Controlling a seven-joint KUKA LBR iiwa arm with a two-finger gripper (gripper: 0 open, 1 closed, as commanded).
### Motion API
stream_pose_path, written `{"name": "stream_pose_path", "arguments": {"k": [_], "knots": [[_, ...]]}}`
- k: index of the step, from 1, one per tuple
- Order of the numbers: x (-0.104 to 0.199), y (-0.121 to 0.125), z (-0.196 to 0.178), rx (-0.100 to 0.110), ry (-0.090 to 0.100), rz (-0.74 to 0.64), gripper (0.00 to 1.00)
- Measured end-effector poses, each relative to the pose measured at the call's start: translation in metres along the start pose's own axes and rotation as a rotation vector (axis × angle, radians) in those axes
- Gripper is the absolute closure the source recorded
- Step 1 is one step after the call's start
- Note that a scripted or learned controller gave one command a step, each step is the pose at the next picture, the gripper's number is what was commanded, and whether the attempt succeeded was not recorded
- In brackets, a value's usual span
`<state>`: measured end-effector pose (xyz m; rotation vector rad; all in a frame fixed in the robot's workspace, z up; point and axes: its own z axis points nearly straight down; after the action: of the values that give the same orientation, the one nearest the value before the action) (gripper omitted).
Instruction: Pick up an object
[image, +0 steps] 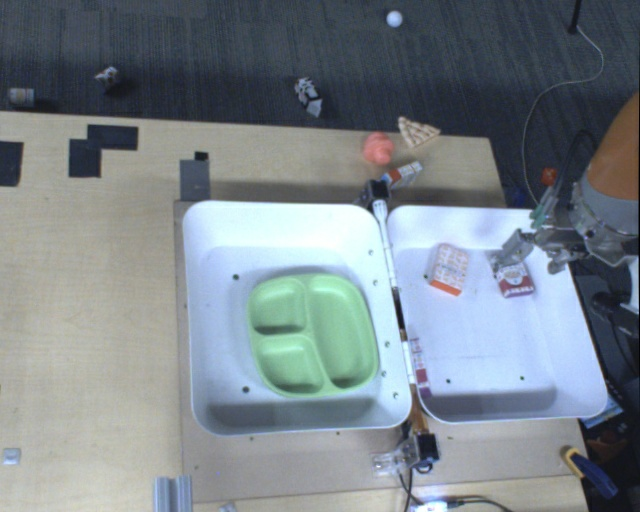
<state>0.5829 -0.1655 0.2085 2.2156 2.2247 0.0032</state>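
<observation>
We see the gripper (517, 250) above a red packet (517, 285) in the right bin (500, 390); its state is unclear.

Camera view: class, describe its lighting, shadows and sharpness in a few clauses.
Camera view: even, soft light; faint shadows along the inner walls of the left bin; green tray fairly crisp; gripper and small packets in the right bin slightly soft; no strong glare.
</observation>
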Motion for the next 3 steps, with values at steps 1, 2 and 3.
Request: {"name": "stream_pose_path", "arguments": {"k": [1,2,3], "knots": [[0.005,0.036,0.108,-0.013,-0.004,0.0,0.0],[0.047,0.069,0.118,-0.008,-0.001,-0.002,0.0],[0.049,0.071,0.106,-0.015,0.001,-0.006,1.0]]}}
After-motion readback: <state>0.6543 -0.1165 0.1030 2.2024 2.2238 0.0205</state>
